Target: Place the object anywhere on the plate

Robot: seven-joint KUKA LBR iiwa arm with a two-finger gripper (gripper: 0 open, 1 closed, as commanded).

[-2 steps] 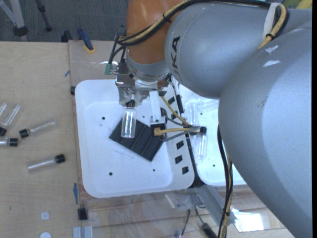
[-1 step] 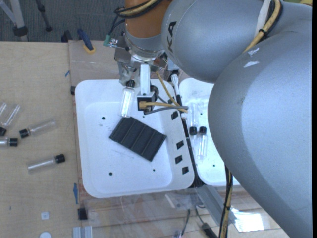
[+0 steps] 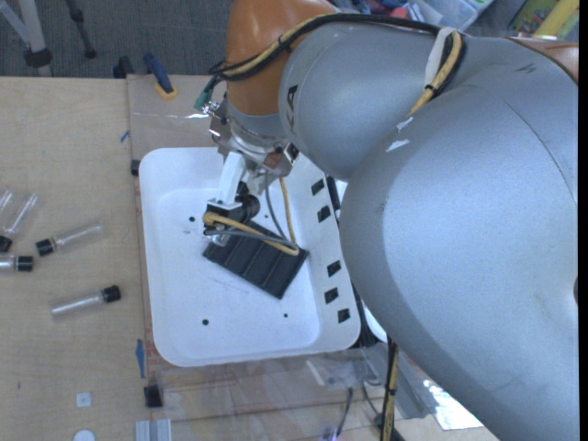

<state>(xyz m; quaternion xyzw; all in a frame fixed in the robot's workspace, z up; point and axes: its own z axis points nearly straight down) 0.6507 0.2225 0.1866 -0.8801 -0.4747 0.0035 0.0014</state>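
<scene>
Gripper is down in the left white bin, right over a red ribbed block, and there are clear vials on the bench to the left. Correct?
Not quite: the ribbed block is black, not red, as the camera view shows. The gripper is down in the left white bin over it, with clear vials on the bench left of the bin.

The grey arm (image 3: 441, 182) fills the right half of the frame. Its gripper (image 3: 220, 228) reaches down into the white bin (image 3: 175, 329) at the centre and touches the upper left end of a black ribbed block (image 3: 262, 265), which lies tilted on the bin floor. At the left of the frame, several clear vials (image 3: 83, 299) with black caps lie on the desk (image 3: 55, 136).
</scene>
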